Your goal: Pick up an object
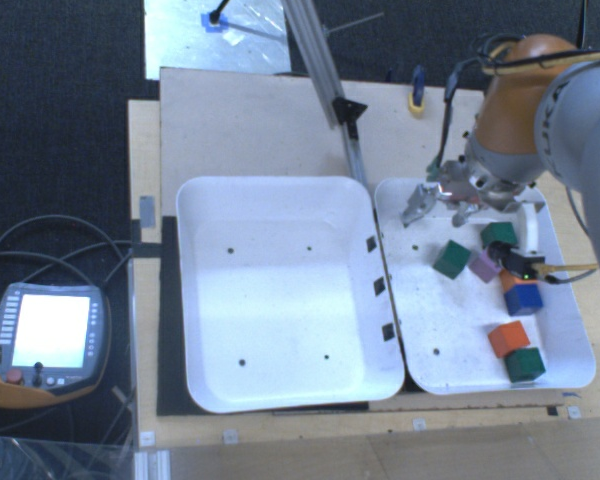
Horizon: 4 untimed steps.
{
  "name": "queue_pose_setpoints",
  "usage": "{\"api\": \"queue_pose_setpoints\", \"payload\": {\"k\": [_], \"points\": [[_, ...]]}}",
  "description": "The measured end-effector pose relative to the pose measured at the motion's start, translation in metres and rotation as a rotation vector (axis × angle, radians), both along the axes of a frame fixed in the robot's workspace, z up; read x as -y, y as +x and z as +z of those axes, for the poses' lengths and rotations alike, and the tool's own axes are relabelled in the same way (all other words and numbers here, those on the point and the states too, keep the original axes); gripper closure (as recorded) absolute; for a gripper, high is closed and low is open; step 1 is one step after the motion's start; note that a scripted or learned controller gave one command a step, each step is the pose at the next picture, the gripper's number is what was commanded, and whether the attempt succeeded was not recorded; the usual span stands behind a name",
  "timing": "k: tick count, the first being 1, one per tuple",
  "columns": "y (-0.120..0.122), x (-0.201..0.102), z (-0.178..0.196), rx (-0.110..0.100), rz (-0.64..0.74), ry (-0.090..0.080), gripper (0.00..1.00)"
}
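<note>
**Gripper up over the right bin, nothing grabbed yet**

The gripper [435, 204] sits in the upper right of the frame, above the back part of the right bin [420, 353]. We can see two metal fingers splayed apart, one poking left and one to the right, so we'd call it spread wide, and there's nothing between them.

The nearest candidate is the green cube [451, 259], just below the gripper and a bit right, standing on its own on the bin floor. Just right of it are a small purple block [484, 266] and another dark green block [499, 234], bunched close together, then a blue cube [523, 299] below those. Down in the lower right sit an orange cube [508, 338] and a green cube at the corner [525, 364], touching each other.

Our read: this is still the approach step, with no pick made. The next move probably calls for dropping down onto that lone green cube, with the fingers lined up on its flat sides.

Hard to make out: there's something dark and orange beside the blue cube that we can't identify, and the wrist covers the bin's far right corner. The left bin [195, 268] lies mid-frame.
</note>
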<state>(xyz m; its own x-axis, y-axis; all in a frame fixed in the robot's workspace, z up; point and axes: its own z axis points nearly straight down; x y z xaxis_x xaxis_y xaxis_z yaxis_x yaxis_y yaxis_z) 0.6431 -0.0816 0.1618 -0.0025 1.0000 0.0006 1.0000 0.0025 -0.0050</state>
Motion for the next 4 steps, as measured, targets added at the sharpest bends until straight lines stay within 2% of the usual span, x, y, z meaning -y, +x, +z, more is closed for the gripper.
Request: {"api": "queue_pose_setpoints", "payload": {"k": [1, 2, 3, 4], "points": [[0.006, 0.007, -0.049, 0.002, -0.001, -0.001, 0.0], [0.008, 0.007, -0.034, 0.01, 0.002, -0.001, 1.0], [0.018, 0.011, 0.027, 0.014, 0.001, -0.002, 1.0], [0.013, 0.013, 0.09, 0.015, 0.001, -0.002, 1.0]]}}
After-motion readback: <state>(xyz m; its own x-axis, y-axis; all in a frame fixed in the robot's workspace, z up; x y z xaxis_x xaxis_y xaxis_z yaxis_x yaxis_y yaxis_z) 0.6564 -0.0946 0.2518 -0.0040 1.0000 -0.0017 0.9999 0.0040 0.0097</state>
